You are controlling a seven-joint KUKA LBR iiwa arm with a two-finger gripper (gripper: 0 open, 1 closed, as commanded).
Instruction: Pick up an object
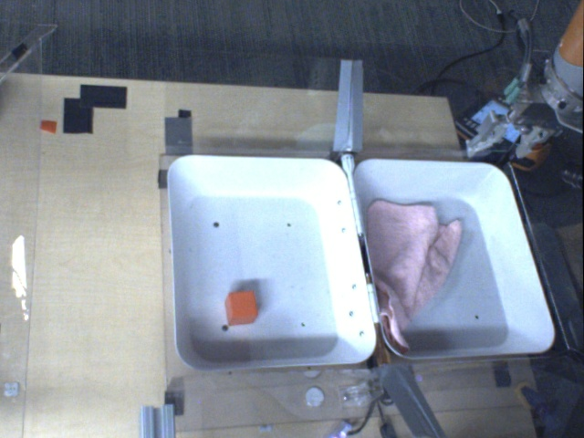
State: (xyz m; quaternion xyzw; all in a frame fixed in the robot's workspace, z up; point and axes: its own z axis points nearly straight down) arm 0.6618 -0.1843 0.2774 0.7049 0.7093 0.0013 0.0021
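Two candidates: pink cloth (415,255) in right bin (520,245), at seven o'clock from gripper (511,126), nearer than orange block (242,307). Cloth's long axis twelve-to-six. Finger state: can't tell.

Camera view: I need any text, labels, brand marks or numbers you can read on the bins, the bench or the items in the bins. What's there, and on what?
No readable text.
Orange block in the left bin: plain faces, no label.
Pink cloth in the right bin: no tag seen.
Black shapes and small orange square on the bench: blank marks, no lettering.
End effector area: too blurred to read.
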